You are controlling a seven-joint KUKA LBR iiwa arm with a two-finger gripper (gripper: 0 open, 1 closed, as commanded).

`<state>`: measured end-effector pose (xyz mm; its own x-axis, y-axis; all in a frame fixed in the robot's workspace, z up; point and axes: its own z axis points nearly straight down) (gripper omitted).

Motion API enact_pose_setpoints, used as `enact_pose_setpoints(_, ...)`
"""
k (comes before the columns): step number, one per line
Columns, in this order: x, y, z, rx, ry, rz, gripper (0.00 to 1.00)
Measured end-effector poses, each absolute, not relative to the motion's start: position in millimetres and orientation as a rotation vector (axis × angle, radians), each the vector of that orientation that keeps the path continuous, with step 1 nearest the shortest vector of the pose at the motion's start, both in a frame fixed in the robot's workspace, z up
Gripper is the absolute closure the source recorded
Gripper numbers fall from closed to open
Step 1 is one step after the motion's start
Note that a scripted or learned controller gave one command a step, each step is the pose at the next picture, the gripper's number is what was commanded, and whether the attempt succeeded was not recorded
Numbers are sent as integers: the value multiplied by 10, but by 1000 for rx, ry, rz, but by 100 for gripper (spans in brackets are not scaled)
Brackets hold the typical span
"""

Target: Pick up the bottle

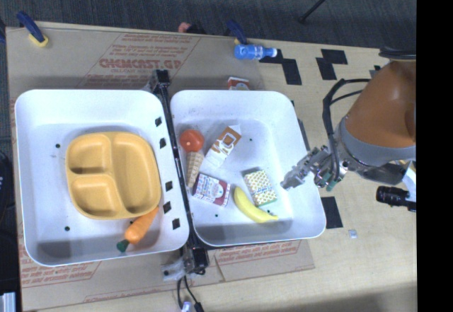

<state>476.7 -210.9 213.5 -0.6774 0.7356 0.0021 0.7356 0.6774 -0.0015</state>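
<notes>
Well, the bottle lies on its side outside both bins, on the bare counter just beyond the far rim of the right bin, up at about twelve o'clock from that bin's middle. It looks like clear blue plastic with a paler cap end pointing toward three o'clock, smooth and rounded.

At the right bin's three o'clock rim hangs the pincer, a grey metal thing under the arm's wide orange band. Its tips point toward nine o'clock over the bin's edge; I cannot tell whether they stand apart or together, and nothing shows between them. It is well apart from the bottle.

Inside the right bin lie a curved yellow banana, a small patterned box touching it, a flat white-and-red packet, a brown-and-white carton, a round red tomato and a ridged cone below it. Open white floor remains near the far wall.

In the left bin sits a yellow compartment tray, matte plastic with rounded corners, and a carrot at its five o'clock corner. Flat printed cardboard underlies the bins.
</notes>
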Motion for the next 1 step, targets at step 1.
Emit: enact_pose_setpoints(1,4764,-2106,2032,-965,-2985,0,100)
